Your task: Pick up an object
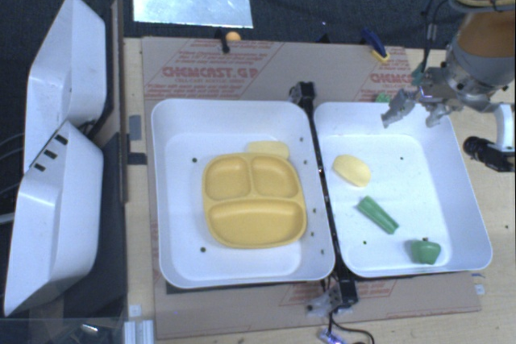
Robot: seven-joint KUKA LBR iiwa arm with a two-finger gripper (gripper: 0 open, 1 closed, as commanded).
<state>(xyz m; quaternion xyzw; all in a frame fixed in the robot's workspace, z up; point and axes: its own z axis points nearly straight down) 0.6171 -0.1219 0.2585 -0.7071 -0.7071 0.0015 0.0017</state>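
In the right bin (451, 197) lie a pale yellow rounded piece (352, 170), a green stick-like piece (377, 215) and a small green pepper-like piece (425, 251). My gripper (415, 111) hangs over the bin's far edge, up and to the right of the yellow piece. Its two grey fingers (393, 109) are spread apart with nothing between them.
The left bin (173, 197) holds a yellow divided plate (253, 200) and a pale yellow piece (267, 148) behind it. A black clamp (303, 92) joins the bins at the far side. White housings (60, 149) stand at the left.
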